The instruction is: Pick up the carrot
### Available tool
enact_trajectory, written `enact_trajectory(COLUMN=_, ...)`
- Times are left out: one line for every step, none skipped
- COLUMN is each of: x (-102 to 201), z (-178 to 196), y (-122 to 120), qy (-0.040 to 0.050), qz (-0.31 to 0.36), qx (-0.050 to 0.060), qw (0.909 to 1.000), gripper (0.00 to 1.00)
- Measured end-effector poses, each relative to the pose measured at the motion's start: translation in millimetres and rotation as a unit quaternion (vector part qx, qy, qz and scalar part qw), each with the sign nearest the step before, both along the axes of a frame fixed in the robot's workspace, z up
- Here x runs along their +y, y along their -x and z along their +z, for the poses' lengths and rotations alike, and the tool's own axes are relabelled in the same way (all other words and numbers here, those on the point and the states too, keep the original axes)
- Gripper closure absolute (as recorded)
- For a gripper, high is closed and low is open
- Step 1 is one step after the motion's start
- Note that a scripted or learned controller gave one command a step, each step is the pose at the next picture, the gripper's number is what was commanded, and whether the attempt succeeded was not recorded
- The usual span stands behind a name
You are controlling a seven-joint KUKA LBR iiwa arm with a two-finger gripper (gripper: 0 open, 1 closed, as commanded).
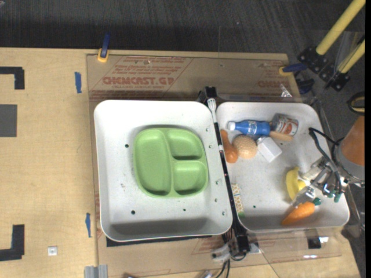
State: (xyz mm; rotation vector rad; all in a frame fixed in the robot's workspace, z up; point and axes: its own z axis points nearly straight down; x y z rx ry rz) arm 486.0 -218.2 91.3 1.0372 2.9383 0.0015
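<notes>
The carrot [299,213] lies on the floor of the right bin [264,213], close to that bin's front right corner, its orange body pointing toward the front wall and its green top turned toward the right wall. The end effector [317,185] hangs directly over the carrot's upper end, reaching in across the right rim, and its metal parts seem to touch or nearly touch the carrot's top; whether it is open or closed cannot be told from this slant, and nothing shows the carrot lifted off the bin floor. Just beside it toward the bin's middle sits a yellow object [293,182], partly covered by the end effector. Along the back of the same bin lie a blue bottle [251,127], a small can [284,124], a tan ball [246,146], an orange ball [231,154] against the left wall, and a white block [269,150]. The left bin [116,155] holds a green divided plate [171,161] at its centre. As a judgement, the approach looks complete, while a secure grip and the lift remain to be done.
</notes>
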Motion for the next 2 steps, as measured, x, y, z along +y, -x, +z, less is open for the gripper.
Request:
enact_trajectory(x=43.6, z=0.8, y=0.0, qy=0.0037, qz=0.132, qx=0.003, qw=0.9912, gripper=0.00)
enact_trajectory(x=13.3, z=0.6, y=-4.9, qy=0.0052, qz=0.316, qx=-0.006, qw=0.9488, gripper=0.00)
